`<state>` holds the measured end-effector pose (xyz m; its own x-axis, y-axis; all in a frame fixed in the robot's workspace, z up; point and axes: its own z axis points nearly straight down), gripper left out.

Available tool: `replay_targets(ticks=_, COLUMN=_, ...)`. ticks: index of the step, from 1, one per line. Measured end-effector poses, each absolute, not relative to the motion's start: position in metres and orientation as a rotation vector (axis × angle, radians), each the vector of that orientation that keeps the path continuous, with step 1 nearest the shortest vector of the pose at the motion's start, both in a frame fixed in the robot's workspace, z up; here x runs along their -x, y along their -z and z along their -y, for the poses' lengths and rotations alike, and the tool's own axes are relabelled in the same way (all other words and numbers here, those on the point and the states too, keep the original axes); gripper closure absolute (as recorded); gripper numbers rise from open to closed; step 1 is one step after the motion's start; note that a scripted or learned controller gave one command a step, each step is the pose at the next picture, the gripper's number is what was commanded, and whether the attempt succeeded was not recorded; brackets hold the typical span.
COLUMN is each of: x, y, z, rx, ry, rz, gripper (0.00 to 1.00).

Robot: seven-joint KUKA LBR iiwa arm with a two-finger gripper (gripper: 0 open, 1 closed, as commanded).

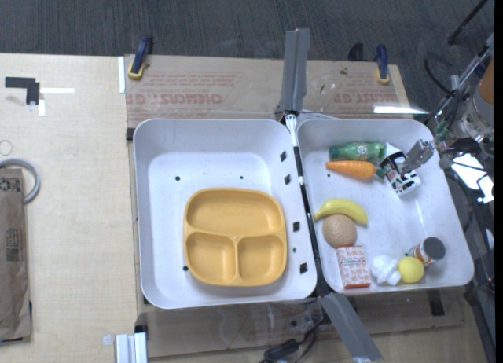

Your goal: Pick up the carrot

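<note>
Carrot (351, 169) lies in the upper part of the right bin (448, 196), orange, tapered, pointing left, smooth like moulded plastic. Just above it, nearly touching, rests a green bottle (357, 150) on its side. The pincer (402, 171) hangs just to the right of the carrot's thick end, black and white, tilted down from the upper right; I cannot tell how far its fingers are spread, and nothing shows between them. Lower in the same bin sit a curved yellow banana (342, 210), a rough brown round fruit (339, 231), a small red and white carton (353, 266), a lumpy white piece (385, 269), a lemon (410, 269) and a small dark-capped can (430, 251). The left bin (157, 196) holds a yellow three-section plate (234, 236), glossy with rounded corners. Pale wood surface (71, 196) spreads to the left.
</note>
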<state>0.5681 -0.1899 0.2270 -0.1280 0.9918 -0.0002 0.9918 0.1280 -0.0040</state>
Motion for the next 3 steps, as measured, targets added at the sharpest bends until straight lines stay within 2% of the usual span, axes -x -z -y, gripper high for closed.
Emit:
replay_targets(ticks=1, x=-0.612, y=-0.182, z=0.13, rx=1.877, ry=-0.004, rz=2.516, gripper=0.0)
replay_targets(ticks=2, x=-0.639, y=-0.093, z=0.107, rx=1.784, ry=-0.024, rz=2.566, gripper=0.0)
replay_targets(ticks=3, x=-0.639, y=-0.095, z=0.107, rx=1.785, ry=-0.021, rz=2.571, gripper=1.0)
